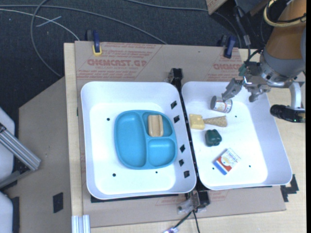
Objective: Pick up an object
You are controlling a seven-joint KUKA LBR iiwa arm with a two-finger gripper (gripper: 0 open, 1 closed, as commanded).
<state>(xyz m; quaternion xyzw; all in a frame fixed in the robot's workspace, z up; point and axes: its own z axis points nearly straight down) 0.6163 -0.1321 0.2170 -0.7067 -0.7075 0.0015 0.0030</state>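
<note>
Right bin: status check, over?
Hand low over the right bin, by a small silver can. Nothing visibly gripped. Cracker, yellow block, green piece, carton loose nearby.

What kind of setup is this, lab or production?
Likely a research lab bench for grasping trials: a board clamped down, two white bins holding toy food and a blue tray, loose cables on the floor.
</note>
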